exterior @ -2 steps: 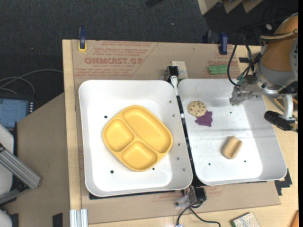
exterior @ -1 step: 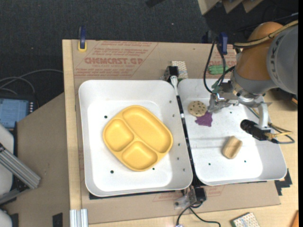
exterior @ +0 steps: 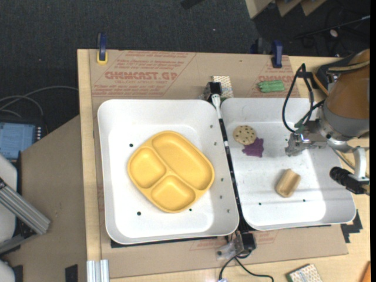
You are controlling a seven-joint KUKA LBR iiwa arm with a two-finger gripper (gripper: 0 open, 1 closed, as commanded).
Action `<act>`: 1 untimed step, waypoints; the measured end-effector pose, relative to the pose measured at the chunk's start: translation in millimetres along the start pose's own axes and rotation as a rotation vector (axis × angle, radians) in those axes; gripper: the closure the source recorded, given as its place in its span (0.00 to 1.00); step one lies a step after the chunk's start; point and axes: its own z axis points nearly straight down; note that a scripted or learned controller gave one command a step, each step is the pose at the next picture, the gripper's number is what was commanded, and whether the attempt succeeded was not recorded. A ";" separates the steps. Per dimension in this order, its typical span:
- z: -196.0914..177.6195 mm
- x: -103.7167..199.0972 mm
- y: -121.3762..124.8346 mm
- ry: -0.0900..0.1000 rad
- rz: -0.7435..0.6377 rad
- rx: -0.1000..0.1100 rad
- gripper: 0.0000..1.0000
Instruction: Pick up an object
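The end effector (exterior: 295, 144), its opening impossible to judge here, hangs right of the purple piece (exterior: 254, 148) and cookie (exterior: 244, 135), risking a miss

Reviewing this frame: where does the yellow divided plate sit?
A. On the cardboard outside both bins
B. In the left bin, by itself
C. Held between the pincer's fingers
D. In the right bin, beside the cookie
B. The yellow divided plate lies flat in the left bin, while the cookie, purple piece and tan cylinder lie in the right bin.
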 end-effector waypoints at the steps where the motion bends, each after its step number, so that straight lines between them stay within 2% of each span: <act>1: 15.1 55.2 9.8 0.003 -0.011 0.000 1.00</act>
